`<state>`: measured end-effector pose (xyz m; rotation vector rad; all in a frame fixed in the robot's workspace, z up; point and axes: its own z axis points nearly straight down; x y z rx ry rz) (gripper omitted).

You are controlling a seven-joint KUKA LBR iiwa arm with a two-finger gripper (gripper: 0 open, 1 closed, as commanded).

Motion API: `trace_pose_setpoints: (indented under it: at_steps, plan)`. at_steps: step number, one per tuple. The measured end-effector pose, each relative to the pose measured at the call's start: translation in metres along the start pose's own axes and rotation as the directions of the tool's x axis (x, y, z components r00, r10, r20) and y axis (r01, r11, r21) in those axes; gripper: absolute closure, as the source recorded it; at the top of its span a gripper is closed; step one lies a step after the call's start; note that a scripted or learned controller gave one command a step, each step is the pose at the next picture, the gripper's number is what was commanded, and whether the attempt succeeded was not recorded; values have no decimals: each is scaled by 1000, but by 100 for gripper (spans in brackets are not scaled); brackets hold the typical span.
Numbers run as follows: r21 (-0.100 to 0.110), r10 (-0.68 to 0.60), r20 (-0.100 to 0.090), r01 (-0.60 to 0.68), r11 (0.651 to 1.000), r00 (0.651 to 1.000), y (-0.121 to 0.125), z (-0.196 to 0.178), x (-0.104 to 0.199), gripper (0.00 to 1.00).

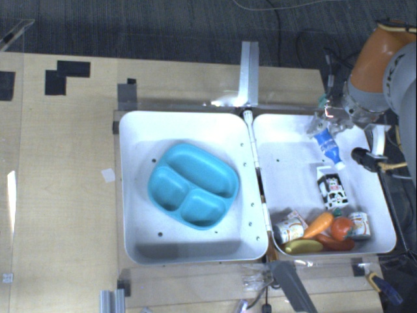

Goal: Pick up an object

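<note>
Pincer point(328, 119) over right bin point(287, 142) | seemingly clamping blue bottle point(327, 144)

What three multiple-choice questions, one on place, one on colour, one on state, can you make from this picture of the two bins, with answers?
1. Where does the divided plate lie?
A. left bin
B. right bin
C. on the bench

2. What colour is that plate?
A. red
B. blue
C. yellow

3. How does the blue bottle stand to the hand?
A. right below it, at the right bin's far side
B. in the left bin
C. beside the carrot

Answers:
1 A, it rests inside the left bin.
2 B, it is plainly light blue.
3 A, the bottle hangs right under the hand, far from the carrot.
</note>
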<state>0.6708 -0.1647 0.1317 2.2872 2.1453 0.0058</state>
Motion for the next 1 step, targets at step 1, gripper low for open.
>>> trace_pose_setpoints:
  at_steps: [1]
  plan:
    - [-2, -93, -1, 93, 996, 996, -4, -104, 72, 100]
